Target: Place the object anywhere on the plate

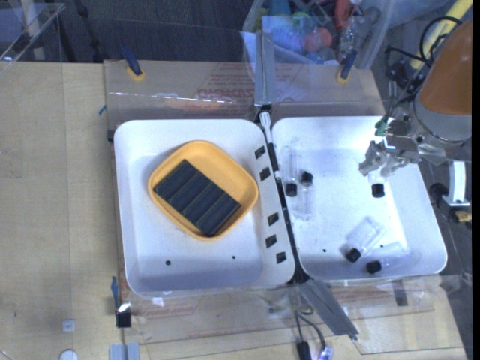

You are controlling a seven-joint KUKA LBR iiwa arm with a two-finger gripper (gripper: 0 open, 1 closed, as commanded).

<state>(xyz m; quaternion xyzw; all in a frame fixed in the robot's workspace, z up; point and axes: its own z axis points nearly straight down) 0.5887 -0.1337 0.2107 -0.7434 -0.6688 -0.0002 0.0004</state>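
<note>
A yellow plate (238, 172) lies in the left bin (135, 261), and a dark ridged rectangular pad (199, 195) rests flat on it. In the right bin (420, 231) lie several clear small bottles with black caps: two by the divider (294, 180) and one near the front (364, 236) with a further black cap (373, 265) beside it. My gripper (381, 163) hangs over the right bin's far right part, far from the plate. Just below it sits a small black cap (378, 190); whether that cap is touched cannot be made out.
A raised divider with black clips (271, 201) separates the two bins. A clear box of coloured items (322, 17) stands behind the bins. Cables and the arm's body (450, 88) crowd the right edge.
</note>
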